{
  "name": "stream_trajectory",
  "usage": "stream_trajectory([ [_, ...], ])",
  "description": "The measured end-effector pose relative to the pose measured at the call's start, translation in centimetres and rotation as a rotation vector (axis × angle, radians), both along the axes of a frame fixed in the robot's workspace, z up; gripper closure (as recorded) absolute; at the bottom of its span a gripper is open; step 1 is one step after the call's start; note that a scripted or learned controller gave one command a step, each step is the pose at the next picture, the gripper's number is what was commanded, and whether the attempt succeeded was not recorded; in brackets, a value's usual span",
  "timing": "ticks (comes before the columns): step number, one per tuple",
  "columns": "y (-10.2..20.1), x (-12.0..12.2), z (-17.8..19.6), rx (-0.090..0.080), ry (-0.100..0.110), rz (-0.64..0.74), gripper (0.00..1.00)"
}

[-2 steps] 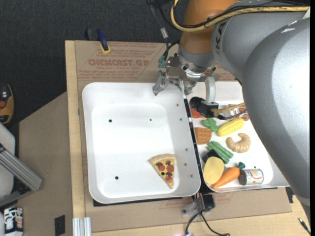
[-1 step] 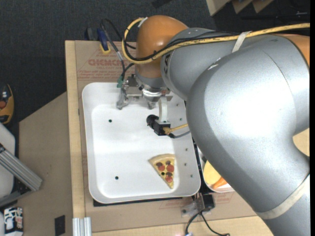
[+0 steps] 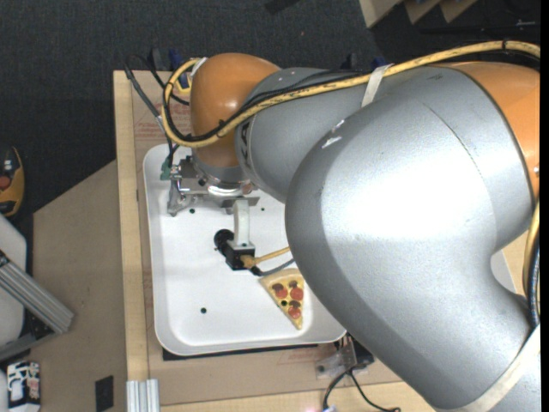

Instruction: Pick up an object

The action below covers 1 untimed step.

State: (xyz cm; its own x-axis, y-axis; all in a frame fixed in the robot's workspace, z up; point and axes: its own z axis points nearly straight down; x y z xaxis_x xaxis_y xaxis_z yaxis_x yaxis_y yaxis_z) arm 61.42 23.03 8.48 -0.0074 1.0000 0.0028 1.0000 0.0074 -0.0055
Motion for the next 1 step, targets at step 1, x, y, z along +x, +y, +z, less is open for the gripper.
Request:
stream_trajectory([
  [1,-0.48,0.32,1.09,-0.001,-0.004,-0.007,1.00],
])
